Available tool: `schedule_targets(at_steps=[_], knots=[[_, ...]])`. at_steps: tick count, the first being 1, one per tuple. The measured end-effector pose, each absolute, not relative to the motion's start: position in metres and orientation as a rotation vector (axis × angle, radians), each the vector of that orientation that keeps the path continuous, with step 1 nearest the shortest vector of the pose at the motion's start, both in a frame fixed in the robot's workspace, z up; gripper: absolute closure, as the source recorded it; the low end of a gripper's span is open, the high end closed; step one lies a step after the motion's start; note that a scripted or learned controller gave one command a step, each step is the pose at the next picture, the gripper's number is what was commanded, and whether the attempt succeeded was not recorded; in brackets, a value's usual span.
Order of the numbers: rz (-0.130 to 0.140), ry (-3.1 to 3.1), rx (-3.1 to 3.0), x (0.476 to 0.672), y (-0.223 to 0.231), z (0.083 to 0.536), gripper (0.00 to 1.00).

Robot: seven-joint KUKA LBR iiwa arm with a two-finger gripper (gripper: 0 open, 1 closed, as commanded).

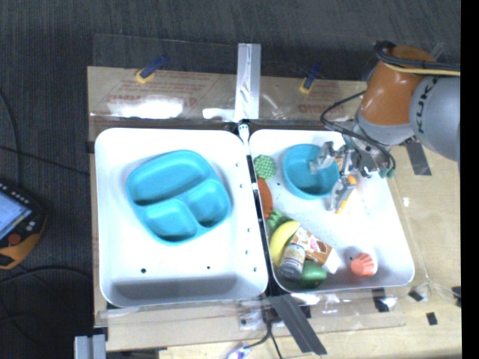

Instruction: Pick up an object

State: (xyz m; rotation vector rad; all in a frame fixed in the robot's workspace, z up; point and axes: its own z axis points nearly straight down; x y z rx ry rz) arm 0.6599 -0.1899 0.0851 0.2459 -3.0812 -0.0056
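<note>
My gripper hangs over the upper part of the right bin, at the right rim of a blue bowl. Its two fingers stand apart and open, one over the bowl's rim and the other just past it on the bin floor, with nothing held between them. Along the bin's left and front sides lie a green dotted piece, an orange carrot, a yellow banana, a small printed box, a little bottle, a green vegetable and an orange-pink toy.
The left bin holds a blue divided plate. A raised wall separates the two bins. The arm's orange band and cables rise over the right bin's back right corner. White floor shows at the right bin's middle right.
</note>
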Motion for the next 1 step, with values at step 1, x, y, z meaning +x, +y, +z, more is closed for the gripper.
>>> schedule_targets(at_steps=[1], knots=[[-0.028,-3.078,0.327,0.6625,-0.2022,0.0842,0.0]])
